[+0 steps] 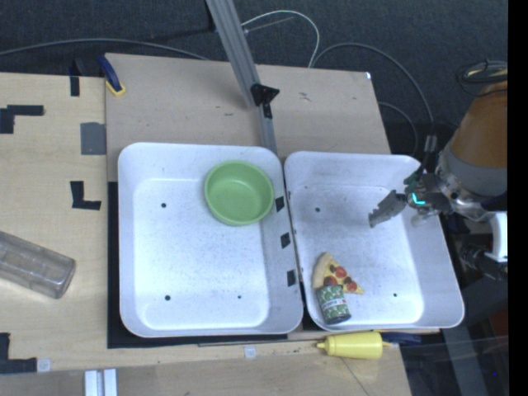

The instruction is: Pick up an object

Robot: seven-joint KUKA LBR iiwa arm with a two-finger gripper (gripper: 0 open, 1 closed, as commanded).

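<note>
left bin: sits on the bench, touching the right bin along the middle edge
bowl: in the left bin, up at the far right corner (pretty much against the divider side)
right bin: right next to the left one
pizza slice: in the right bin, near-left part
can: also in the right bin, lying just in front of the pizza slice, touching it
mustard bottle: outside the bins, lying on the bench just in front of the right bin's near edge
gripper: over the right bin, far half, reaching in from the right, well apart from the pizza slice and can
clear tube: lying on the bench way off to the left of the left bin
</note>
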